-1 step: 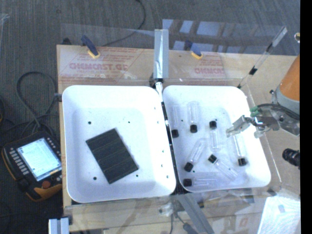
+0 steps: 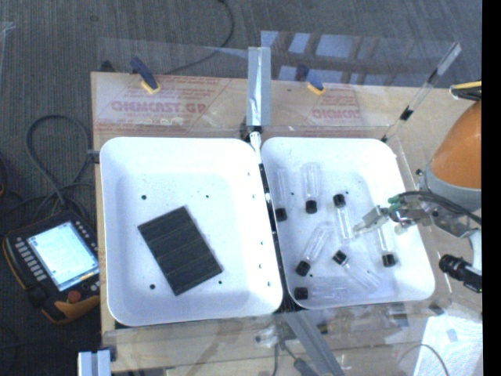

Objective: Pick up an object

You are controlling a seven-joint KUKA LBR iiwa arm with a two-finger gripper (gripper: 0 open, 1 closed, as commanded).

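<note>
End effector (image 2: 374, 219) — vials (image 2: 342, 224) just beside it.

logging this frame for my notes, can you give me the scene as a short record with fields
left bin: holds one dark ribbed slab, lying flat and askew
right bin: holds several clear vials with black caps, scattered, lying on their sides
arm: reaches in from the right
gripper: low over the right bin, among the vials
held object: none visible
</note>
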